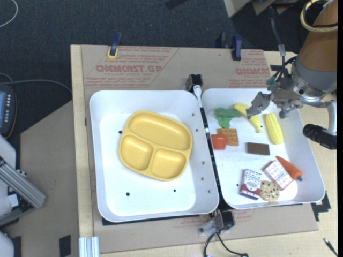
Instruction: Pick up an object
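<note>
The right bin (308,143) holds several toy foods: a green vegetable (227,113), a banana (253,118), a corn cob (274,128), a red piece (218,141), an orange cracker (231,136), a brown chocolate bar (258,149), a carrot (290,168), two pink packets (277,174) (250,182) and a cookie (269,191). My gripper (271,106) hangs over the bin's far side, just above the banana and the corn cob. It is open, one finger on either side of them and nothing held between.
The left bin (107,186) carries a yellow divided plate (155,145). A black ridge (206,138) runs between the two bins. Clamps (113,51) (236,47) sit on the cardboard's far edge. The arm's orange band (320,20) rises at the right.
</note>
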Controlling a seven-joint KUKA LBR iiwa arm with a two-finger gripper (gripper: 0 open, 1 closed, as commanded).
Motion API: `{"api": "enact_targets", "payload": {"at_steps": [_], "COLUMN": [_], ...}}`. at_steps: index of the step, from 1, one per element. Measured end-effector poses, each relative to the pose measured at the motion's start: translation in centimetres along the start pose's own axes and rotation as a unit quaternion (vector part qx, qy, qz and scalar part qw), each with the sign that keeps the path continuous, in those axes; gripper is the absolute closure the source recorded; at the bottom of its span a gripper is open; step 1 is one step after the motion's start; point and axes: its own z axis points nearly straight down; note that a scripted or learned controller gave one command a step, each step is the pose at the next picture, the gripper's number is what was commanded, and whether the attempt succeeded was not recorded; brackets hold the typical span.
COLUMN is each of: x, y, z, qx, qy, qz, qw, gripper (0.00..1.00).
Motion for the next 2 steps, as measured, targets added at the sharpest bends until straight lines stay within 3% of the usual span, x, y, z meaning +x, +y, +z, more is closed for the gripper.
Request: {"api": "enact_targets", "payload": {"at_steps": [1,2], "x": [0.0,0.6], "y": [0.2,0.2], "z": [-0.7,3.6], "qx": [-0.007,-0.004], "qy": [-0.001,0.0], "qz": [-0.001,-0.001], "qw": [1.0,1.0], "gripper": [0.0,0.0]}}
